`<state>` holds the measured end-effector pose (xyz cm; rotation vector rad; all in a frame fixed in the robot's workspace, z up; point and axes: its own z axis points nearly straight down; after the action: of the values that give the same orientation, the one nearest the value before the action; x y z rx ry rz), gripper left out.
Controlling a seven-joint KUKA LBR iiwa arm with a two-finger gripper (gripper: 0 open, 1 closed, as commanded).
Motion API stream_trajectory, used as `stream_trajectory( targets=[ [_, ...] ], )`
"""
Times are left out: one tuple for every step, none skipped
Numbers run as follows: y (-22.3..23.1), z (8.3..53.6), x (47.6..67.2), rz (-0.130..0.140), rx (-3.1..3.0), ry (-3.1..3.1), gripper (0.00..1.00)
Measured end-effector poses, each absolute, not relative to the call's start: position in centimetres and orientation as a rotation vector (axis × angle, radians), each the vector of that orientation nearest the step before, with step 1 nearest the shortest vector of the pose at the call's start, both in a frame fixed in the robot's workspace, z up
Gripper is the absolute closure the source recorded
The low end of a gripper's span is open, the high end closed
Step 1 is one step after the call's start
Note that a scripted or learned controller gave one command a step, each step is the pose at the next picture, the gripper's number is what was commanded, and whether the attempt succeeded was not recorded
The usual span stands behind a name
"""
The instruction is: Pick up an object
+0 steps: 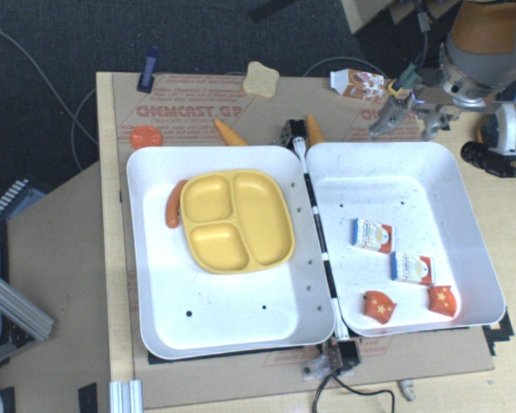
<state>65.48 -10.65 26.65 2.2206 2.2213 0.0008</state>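
I am looking down at a slant on two shallow white bins set side by side on a brown cardboard sheet; I take the right bin [473, 222] as my landmark. Inside it lie two small cartons, one [373, 235] near its middle and another [412, 268] just toward its near right corner, plus two red strawberry-like pieces, one [378, 306] at its near wall and one [442, 300] in its near right corner. All four lie apart from each other. Touching the right bin's left wall is the left bin [155, 317], which holds a yellow divided plate [238, 220] with an orange sausage [173, 205] against the plate's left edge. Beyond the right bin's far wall, on the cardboard, sit a small carton [359, 83], a carrot [314, 130], a slice of bread [261, 79] and a blue marker [147, 69]. The arm [490, 24] hangs above the right bin's far right corner, outside the bin, wrist pointing down. Its gripper [408, 119] has fingers spread apart, holding nothing, well away from the objects in the bin
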Motion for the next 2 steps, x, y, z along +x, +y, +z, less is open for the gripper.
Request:
stream_trajectory(
  targets=[
    [-12.8, 17.9, 62.6, -0.003, 2.224, 2.222, 0.0],
    [-14.6, 8.8, 59.1, 0.005, 2.218, 2.215, 0.0]
  ],
)
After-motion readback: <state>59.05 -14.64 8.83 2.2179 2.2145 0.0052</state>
